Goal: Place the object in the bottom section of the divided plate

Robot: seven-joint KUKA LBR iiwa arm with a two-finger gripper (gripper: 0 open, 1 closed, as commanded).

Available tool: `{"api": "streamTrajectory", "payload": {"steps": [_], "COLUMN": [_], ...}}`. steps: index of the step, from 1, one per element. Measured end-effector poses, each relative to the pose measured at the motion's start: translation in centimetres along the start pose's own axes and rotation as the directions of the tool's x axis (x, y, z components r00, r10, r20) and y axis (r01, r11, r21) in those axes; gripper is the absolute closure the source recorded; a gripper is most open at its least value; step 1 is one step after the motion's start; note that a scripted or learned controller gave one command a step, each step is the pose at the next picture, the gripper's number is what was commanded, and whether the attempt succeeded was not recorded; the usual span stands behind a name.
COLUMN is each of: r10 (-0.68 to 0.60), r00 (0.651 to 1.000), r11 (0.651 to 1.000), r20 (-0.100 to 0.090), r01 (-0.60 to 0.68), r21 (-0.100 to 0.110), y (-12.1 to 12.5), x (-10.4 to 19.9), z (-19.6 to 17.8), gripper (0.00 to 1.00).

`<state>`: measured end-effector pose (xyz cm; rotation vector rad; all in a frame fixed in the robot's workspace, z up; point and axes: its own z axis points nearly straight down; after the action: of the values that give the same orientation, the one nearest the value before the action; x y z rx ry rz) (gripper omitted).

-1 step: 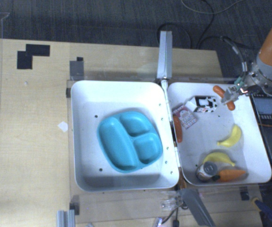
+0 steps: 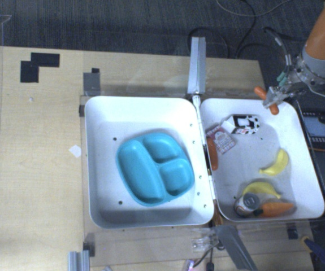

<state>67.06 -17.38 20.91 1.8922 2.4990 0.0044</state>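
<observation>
Divided plate (image 2: 155,168): blue, in the left bin (image 2: 103,129) — well left of and below the claw, all three sections bare.
Claw (image 2: 273,99): above the right bin's (image 2: 306,151) upper right corner; whether spread or pressed together, cannot tell.
Bananas: one (image 2: 277,163) below the claw, another (image 2: 262,188) farther down.
Carrot (image 2: 276,208): at the bin's bottom edge — beside a small tin (image 2: 248,203).
Packet (image 2: 222,140): lower left of the claw.

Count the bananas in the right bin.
2. One banana lies alone near the bin's right wall, about midway up. The other banana sits at the bottom, against a carrot and a round item. More could be hidden beneath that pile.
</observation>
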Motion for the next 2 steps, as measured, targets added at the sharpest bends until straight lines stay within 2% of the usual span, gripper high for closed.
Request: {"api": "streamTrajectory", "payload": {"steps": [1,2], "r10": [-0.267,-0.512], "r00": [0.964,0.859], "r11": [0.964,0.859], "r20": [0.003,0.002], "r01": [0.267,0.512], "r21": [-0.003,-0.002], "y": [-0.6,-3.7], "x": [-2.2,-1.4], "z": [-5.0,-7.9], "gripper": [1.0,1.0]}}
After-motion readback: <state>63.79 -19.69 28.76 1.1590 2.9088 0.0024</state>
